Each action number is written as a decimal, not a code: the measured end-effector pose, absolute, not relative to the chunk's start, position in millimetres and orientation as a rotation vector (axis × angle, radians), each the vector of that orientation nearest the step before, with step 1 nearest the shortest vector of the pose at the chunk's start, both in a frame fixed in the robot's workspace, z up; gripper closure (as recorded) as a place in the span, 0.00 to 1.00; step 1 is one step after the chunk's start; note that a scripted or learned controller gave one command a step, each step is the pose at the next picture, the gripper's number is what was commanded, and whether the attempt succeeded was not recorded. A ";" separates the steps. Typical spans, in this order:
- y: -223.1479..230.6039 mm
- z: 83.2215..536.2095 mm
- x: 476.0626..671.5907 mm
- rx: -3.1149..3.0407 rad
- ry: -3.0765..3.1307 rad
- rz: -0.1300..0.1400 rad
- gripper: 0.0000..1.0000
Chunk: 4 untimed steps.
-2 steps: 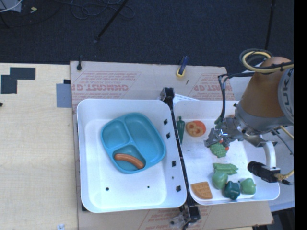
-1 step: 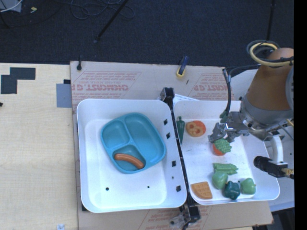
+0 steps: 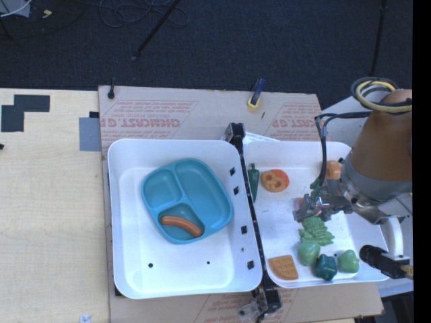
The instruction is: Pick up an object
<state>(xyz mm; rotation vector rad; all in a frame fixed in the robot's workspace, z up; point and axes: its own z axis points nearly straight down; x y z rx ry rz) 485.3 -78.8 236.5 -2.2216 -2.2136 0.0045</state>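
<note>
So the hand is down in the right bin, sitting right at the top edge of a frilly green lettuce-looking piece. Can't tell from this angle how the hand is set, it's just a dark blob, and nothing is visibly held.

That leafy piece looks like the nearest target to me. It's in the lower middle of the right bin, touching a pale green pear-ish thing below it, with a dark teal piece and another light green one crowded just beside. My guess is it's light plastic play food, stiff but bumpy, so a pinch across the narrow ruffled body should bite better than on the smooth round neighbours, which could squirt out.

Easier picks: the orange tomato slice and the waffle-ish cracker lie on their own. The left bin has a blue divided plate with a sausage in it.
</note>
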 end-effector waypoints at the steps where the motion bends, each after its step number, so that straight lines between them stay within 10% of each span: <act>1: -70.5 218.8 491.9 -2.218 -2.217 0.006 1.00; 4: -69.6 220.0 491.4 -2.223 -2.214 0.004 1.00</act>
